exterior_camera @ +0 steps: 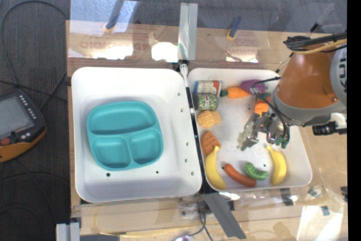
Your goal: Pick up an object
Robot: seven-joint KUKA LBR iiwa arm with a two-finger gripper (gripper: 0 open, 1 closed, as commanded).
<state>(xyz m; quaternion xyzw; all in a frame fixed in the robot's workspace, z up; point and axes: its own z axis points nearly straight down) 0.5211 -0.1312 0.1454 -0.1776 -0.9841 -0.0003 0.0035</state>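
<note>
Right bin point(293, 180), near edge: yellow banana point(213, 169), red sausage point(239, 175), green pepper point(256, 171), second banana point(277, 165). End effector point(254, 134) hangs above bare bin floor mid-bin, fingers spread, nothing between them. Farther back: corn point(209, 118), can point(206, 101), carrot point(237, 93). Left bin point(169, 82) holds a teal divided plate point(124, 134).

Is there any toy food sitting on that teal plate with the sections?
No, the teal plate in the left bin has nothing on it; the toy food, like the bananas, lies in the right bin.
</note>
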